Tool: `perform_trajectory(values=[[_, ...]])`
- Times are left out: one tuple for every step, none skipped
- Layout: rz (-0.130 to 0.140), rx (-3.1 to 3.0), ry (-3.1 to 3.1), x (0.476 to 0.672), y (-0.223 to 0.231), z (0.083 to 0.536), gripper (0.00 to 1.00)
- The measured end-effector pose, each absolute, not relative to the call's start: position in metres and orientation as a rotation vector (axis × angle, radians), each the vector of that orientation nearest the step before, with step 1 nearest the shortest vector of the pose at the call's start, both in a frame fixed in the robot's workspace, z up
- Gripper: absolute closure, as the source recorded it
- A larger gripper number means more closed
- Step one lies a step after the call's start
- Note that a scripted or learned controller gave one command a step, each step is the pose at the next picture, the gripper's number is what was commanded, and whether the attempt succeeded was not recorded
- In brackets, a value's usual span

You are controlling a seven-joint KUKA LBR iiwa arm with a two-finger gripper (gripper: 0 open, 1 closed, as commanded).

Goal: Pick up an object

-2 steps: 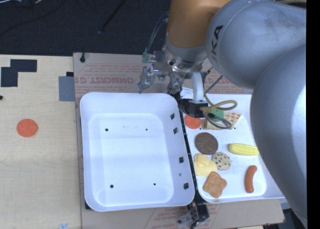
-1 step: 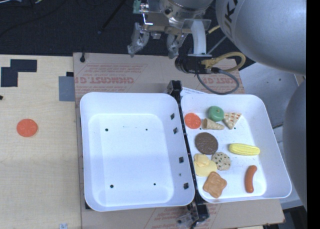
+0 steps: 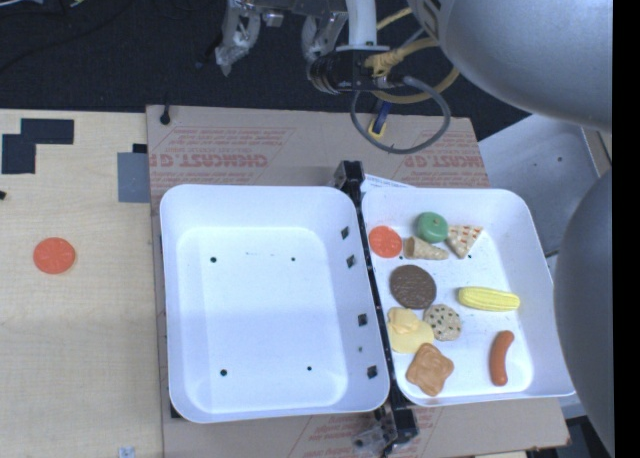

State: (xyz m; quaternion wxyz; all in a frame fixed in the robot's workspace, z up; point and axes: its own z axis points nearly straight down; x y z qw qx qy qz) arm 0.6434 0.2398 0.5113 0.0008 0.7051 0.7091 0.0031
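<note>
The right bin (image 3: 528,246) holds several toy foods: a red disc (image 3: 385,241), a green round piece (image 3: 432,226), a pizza wedge (image 3: 464,239), a brown cookie (image 3: 412,286), a yellow corn cob (image 3: 488,298), a chip cookie (image 3: 442,322), a pale yellow lump (image 3: 404,332), a toast-like square (image 3: 430,369) and a sausage (image 3: 500,358). My gripper (image 3: 278,44) hangs high over the dark area behind the bins, well away from the food. Its two fingers stand wide apart, open, with nothing between them.
The left bin (image 3: 180,296) lies beside the right one on a cardboard sheet (image 3: 250,151). An orange disc (image 3: 54,255) sits on the wooden bench at far left. The grey arm (image 3: 530,16) bulks over the upper right, with cables (image 3: 400,96) looping below the wrist.
</note>
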Motion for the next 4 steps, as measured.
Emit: perform_trajectory(values=[[-0.002, 2.220, 2.227, 0.582, 0.244, 0.540, 0.00], [-0.007, 2.222, 2.225, 0.531, 0.243, 0.538, 0.00], [-0.007, 2.222, 2.225, 0.473, 0.243, 0.538, 0.00], [-0.011, 2.217, 2.231, 0.475, 0.245, 0.547, 1.00]])
